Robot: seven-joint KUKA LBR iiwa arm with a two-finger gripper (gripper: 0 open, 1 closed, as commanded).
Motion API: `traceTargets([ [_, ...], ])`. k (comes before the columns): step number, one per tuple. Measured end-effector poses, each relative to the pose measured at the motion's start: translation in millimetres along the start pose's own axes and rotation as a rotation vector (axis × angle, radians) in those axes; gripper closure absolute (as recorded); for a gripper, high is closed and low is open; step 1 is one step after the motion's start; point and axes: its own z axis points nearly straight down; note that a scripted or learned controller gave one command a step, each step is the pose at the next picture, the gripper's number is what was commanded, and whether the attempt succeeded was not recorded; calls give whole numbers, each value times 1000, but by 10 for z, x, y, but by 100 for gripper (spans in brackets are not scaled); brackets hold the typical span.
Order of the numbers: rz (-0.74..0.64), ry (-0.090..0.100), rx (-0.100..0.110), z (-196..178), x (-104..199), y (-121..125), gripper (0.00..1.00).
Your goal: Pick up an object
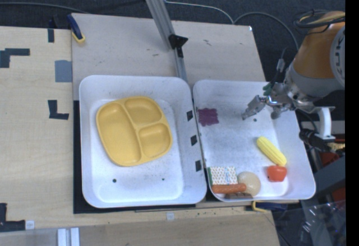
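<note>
My gripper (263, 109) hangs over the upper right part of the right bin (235, 144), its two fingers spread apart with nothing between them. Below it on the bin floor lies a yellow corn cob (271, 151). A red tomato-like piece (276, 173) sits just under the corn. To the gripper's left rests a small purple piece (208, 116). Along the bin's front edge lie a cream round piece (250, 181), an orange carrot-like stick (228, 188) and a small patterned packet (223, 175).
The left bin (92, 127) holds a yellow divided plate (133, 130). A metal pole (157, 4) slants down from the top toward the join between the bins. Cables trail across the dark floor behind the bench.
</note>
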Motion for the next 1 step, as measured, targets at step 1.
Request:
traceTargets([
  [1,0,-1,2,61,-49,-42,0],
])
